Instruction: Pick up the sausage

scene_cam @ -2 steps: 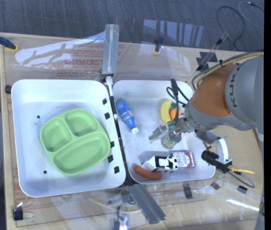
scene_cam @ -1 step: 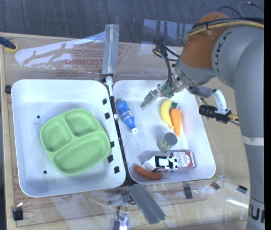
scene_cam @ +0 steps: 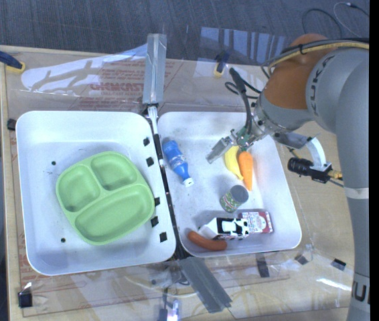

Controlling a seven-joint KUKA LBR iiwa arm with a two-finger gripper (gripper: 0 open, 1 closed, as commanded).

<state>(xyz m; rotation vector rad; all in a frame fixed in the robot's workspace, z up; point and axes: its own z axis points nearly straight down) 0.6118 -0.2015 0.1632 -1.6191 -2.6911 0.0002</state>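
The sausage [scene_cam: 207, 241] is a reddish-brown link lying flat at the front left of the right bin [scene_cam: 280, 158], just left of a milk carton. My gripper [scene_cam: 223, 148] hangs over the middle of the same bin, well behind the sausage and right beside a banana. Nothing shows in its grasp. The grey arm with its orange band reaches in from the upper right.
The right bin also holds a blue bottle [scene_cam: 176, 159], a banana [scene_cam: 233, 161], a carrot [scene_cam: 246, 168], a small can [scene_cam: 234, 197] and the milk carton [scene_cam: 244, 225]. A green divided plate [scene_cam: 106, 196] lies in the left bin [scene_cam: 35, 139].
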